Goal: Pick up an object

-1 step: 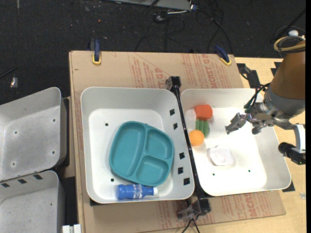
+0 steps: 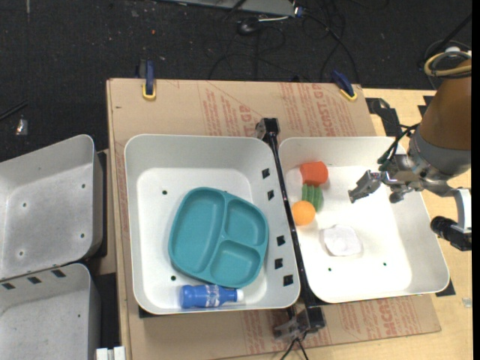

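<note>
In the right bin [image 2: 420,276] lie an orange-red block [image 2: 315,172], a green piece [image 2: 313,196], an orange ball [image 2: 303,213] and a white round lid-like object [image 2: 340,241]. They sit in the bin's left half. My gripper [image 2: 373,185] hangs over the right bin's upper middle, right of the orange-red block and apart from it. Nothing shows between its fingers. The arm's orange band [image 2: 452,115] is at the right edge.
The left bin [image 2: 150,201] holds a teal divided plate [image 2: 219,236] and a blue bottle [image 2: 208,296] lying at its front wall. A black divider [image 2: 283,216] runs between the bins. Two grey-white lids [image 2: 45,193] lie off the bench to the left.
</note>
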Controlling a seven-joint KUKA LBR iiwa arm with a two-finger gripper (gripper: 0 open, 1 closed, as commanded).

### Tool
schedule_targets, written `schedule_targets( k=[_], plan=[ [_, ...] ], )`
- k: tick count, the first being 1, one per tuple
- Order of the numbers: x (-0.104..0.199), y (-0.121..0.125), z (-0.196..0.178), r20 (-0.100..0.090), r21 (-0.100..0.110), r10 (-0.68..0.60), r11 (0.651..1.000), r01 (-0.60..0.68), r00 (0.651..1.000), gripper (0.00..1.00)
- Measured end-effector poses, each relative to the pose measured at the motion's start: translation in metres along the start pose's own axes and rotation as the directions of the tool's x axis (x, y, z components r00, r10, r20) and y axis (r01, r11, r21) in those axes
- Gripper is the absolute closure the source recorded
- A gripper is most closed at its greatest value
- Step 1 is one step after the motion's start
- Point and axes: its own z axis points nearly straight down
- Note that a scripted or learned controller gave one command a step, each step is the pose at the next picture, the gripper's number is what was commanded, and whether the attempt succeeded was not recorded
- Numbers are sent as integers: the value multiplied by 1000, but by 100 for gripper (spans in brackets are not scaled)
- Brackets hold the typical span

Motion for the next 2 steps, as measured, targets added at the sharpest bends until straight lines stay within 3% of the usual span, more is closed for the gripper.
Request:
schedule_targets(
  k=[2],
  plan=[
    [8,5,102,-1,4,1,1000,-1,1000,0]
  ],
)
